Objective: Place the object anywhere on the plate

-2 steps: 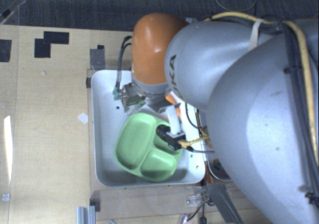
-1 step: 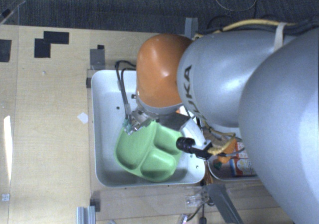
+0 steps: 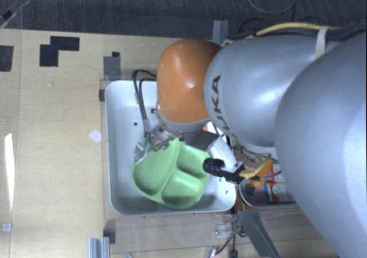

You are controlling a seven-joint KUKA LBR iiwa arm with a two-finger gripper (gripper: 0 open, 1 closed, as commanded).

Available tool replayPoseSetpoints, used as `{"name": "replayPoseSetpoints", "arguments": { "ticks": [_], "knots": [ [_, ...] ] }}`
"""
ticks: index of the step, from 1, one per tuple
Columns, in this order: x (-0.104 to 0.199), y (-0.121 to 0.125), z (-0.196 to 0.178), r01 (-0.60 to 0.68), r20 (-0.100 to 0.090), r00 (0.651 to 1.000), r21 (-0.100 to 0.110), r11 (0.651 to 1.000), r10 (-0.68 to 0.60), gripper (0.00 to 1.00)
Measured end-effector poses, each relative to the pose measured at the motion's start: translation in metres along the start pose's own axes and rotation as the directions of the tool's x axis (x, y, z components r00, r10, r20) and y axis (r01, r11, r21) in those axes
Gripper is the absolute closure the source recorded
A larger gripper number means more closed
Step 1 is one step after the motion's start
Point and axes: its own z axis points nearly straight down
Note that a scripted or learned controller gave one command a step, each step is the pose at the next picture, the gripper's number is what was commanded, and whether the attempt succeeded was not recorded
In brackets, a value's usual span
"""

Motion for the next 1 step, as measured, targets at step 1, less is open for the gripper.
{"name": "replayPoseSetpoints", "arguments": {
  "ticks": [1],
  "knots": [
    [-0.0385,-0.0640,0.0654,-0.059,0.000,0.998,0.002,0.998,0.059,0.00]
  ]
}}
